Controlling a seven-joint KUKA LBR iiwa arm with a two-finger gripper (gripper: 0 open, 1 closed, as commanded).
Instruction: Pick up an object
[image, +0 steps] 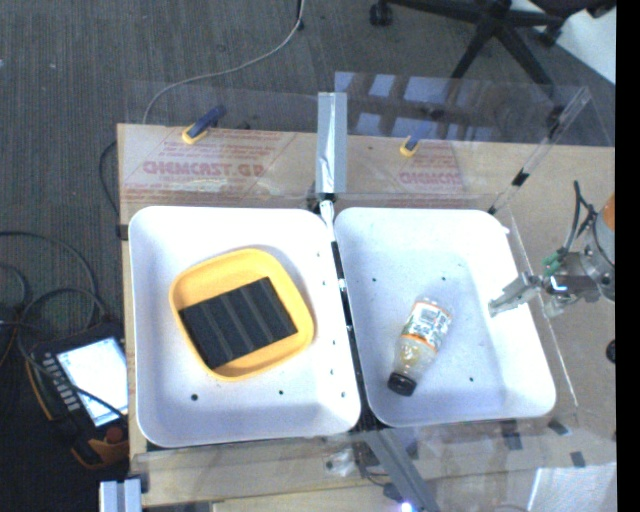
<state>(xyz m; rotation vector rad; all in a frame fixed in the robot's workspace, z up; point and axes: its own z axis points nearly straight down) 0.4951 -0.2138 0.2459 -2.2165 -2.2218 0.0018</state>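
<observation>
The small bottle (420, 344) lies left of the gripper (510, 298), long axis slanting near-left to far-right, cap nearest; whether the gripper grips anything, I cannot tell.

A small bottle (420, 343) lies on its side in the right bin (470, 235), near the middle. It has a black cap pointing to about 7 o'clock, a white label around the body and a yellowish content. It touches nothing else inside.
</observation>
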